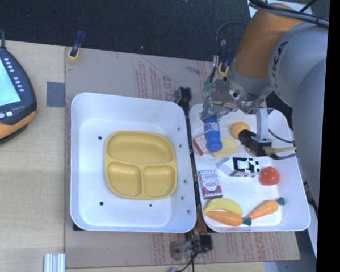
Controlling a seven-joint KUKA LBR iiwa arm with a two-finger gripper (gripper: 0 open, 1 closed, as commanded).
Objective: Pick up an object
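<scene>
Hovering over right bin (293,216), my gripper (212,113) sits at its upper-left corner, right above the blue bottle (212,135). Can't tell if bottle is grasped or just beneath. Bottle: smooth plastic cylinder, likely slippery, so best to centre on its body & lift straight. Nearby: red tomato (269,176), orange carrots (264,209), yellow banana (223,205), small carton (209,183). Left bin (86,208) holds a yellow divided tray (140,164), matte, rounded.
</scene>
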